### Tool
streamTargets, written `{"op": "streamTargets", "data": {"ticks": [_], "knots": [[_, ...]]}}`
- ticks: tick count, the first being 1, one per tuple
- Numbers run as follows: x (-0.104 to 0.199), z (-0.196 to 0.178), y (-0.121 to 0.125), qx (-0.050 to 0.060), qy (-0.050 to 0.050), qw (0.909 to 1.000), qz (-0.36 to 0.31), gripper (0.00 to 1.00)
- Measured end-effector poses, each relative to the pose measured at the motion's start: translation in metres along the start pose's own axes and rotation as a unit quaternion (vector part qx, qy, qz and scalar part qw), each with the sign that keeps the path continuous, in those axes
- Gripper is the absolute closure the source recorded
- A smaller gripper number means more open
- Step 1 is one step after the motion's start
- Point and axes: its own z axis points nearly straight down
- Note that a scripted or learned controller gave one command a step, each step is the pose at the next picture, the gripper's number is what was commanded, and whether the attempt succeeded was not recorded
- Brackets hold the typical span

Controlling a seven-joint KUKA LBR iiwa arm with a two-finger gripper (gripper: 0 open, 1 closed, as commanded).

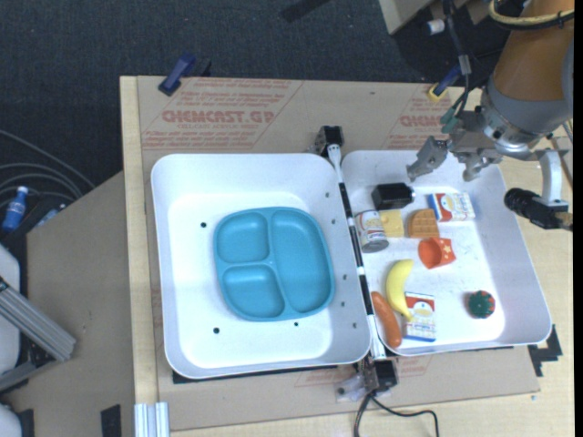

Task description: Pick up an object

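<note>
Spreading apart above the far edge of the right bin (519, 271), the gripper's (453, 159) two fingers (426, 161) stand open with nothing between them. They hang over bare white floor, just beyond a small black block (393, 194). Near that block lie a tin can (372, 231) on its side, a yellow cheese wedge (392, 223), a brown cracker-like piece (423, 223) and a small white carton (451, 207). Closer to the near rim sit an orange cup (435, 252), a banana (398, 285), a carrot-like orange stick (387, 319), a red and white box (420, 316) and a green ball-shaped toy (481, 304). The left bin (182, 335) holds a blue divided plate (272, 262). Both bins rest on the worktop (264, 107), with the grey arm (533, 71) reaching in from the right.
</note>
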Motion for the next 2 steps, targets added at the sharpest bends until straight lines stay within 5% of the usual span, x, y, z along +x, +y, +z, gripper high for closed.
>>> {"op": "streamTargets", "data": {"ticks": [1, 2], "knots": [[-0.033, 0.132, 0.039, -0.009, -0.002, 1.0, 0.0, 0.0], [-0.01, 0.139, 0.055, -0.01, -0.003, 0.9999, 0.0, 0.0]]}}
